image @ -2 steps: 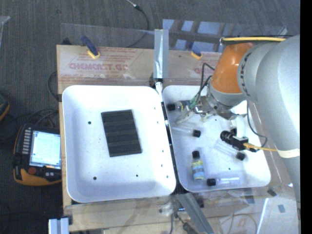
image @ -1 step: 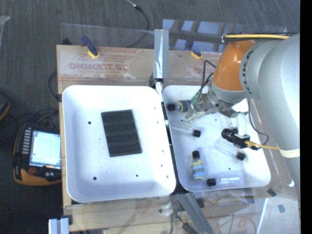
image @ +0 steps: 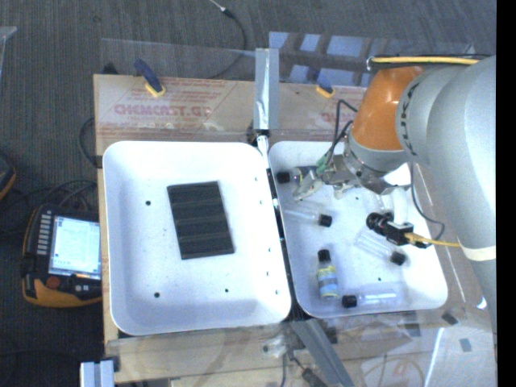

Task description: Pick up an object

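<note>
Cardboard-backed bench (image: 185, 107), dark carpet (image: 48, 63)

You see the gripper (image: 313, 181) low in the right bin (image: 431, 293), up-view of the small bottle (image: 326, 276). Left of that bottle, the left bin (image: 129, 297) holds a black ridged block (image: 200, 219).

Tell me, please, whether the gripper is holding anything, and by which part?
It cannot be told: the gripper sits low in the right bin, near the clear tubes, but no object shows between its fingers.
</note>
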Controlling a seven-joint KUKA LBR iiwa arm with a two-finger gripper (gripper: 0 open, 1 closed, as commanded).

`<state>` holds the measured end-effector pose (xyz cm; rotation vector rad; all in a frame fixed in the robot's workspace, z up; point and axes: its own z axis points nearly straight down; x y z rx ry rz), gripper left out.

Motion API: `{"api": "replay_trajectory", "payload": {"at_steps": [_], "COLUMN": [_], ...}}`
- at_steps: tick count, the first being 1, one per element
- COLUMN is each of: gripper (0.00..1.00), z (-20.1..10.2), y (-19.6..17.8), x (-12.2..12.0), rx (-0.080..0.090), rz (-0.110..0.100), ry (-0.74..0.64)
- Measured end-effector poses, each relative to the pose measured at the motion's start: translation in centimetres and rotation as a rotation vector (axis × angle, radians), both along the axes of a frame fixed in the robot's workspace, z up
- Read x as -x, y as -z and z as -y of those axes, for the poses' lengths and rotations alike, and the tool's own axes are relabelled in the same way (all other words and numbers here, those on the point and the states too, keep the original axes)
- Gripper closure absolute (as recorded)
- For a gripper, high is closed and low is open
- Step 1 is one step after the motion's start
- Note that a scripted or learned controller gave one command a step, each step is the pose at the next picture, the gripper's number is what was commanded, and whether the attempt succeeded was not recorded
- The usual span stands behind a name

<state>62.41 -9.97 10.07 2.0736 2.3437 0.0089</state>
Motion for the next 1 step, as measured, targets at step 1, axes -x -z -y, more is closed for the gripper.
{"api": "replay_trajectory", "payload": {"at_steps": [1], "gripper": [0.0], "z": [0.52], "y": [0.99], "x": [4.12], "rx": [-0.001], "rz": [0.001], "ry": [-0.008]}}
